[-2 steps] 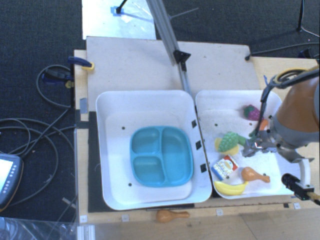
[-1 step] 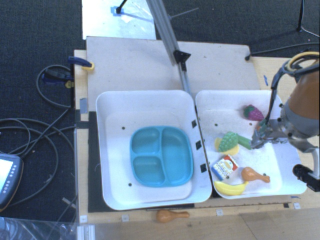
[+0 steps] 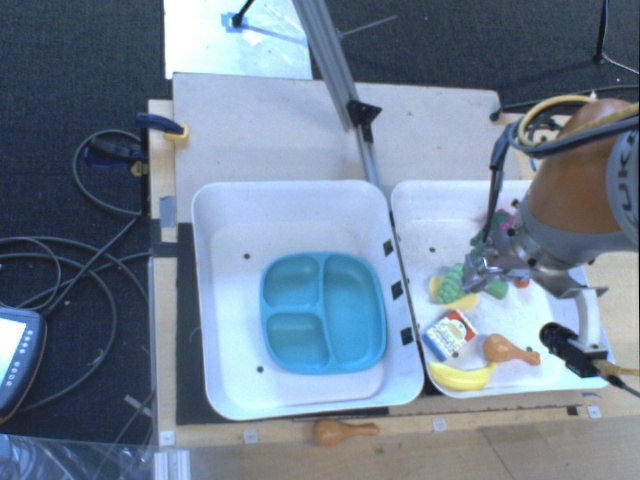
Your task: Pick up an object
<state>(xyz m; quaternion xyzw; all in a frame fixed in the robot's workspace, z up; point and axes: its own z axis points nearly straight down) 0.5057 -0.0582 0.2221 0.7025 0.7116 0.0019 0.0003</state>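
My gripper (image 3: 482, 268) hangs low in the right bin (image 3: 430, 218), right over a green and yellow toy (image 3: 452, 286). Whether its fingers touch that toy I cannot make out. Nearer the front of the same bin lie a small white and red carton (image 3: 449, 335), a yellow banana (image 3: 460, 375) and an orange drumstick-shaped toy (image 3: 508, 349). A small red piece (image 3: 523, 282) shows beside the wrist.
The left bin (image 3: 225, 268) holds a blue divided plate (image 3: 323, 311). An orange toy (image 3: 345, 430) lies on the bench in front of the bins. A grey pole (image 3: 335, 63) slants over the back of the bench. Cables and a blue clamp (image 3: 160, 124) lie at the left.
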